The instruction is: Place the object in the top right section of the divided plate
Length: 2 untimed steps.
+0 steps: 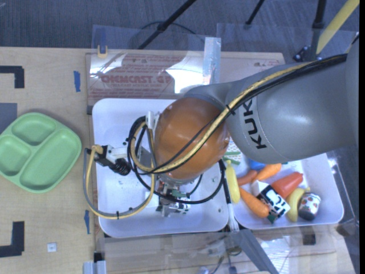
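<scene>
A green divided plate [37,151] lies on the wooden bench at the far left, with three sections. My gripper [171,205] hangs low in the left white bin [108,216], near its front wall, under the orange wrist band [191,137]. The arm covers most of that bin. The right bin [336,201] holds toy food: orange carrots [251,201], a red piece [288,182], a yellow banana [295,202], a black-and-white item [272,199] and a small round item [308,205].
Black and yellow cables [114,170] loop from the wrist over the left bin's left half. A clear plastic sheet [142,76] lies behind the bins. Open bench surface lies between the plate and the left bin.
</scene>
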Motion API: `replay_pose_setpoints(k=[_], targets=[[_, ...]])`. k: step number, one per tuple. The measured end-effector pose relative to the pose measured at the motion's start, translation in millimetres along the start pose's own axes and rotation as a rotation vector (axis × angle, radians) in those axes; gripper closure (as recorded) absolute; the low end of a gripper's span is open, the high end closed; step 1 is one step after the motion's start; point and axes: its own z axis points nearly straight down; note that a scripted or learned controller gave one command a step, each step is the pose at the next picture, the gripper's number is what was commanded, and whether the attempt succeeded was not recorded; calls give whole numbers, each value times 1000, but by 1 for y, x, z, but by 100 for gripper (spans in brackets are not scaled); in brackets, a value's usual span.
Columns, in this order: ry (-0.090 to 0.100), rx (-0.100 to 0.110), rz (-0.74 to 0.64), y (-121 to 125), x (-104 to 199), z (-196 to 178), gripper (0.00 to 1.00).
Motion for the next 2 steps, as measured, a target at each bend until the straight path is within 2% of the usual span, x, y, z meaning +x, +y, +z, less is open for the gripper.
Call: replay_pose_setpoints(k=[1, 2], targets=[[25, 1, -1, -29, -5, 2, 100], [-1, 2, -4, -44, 50, -54, 100]])
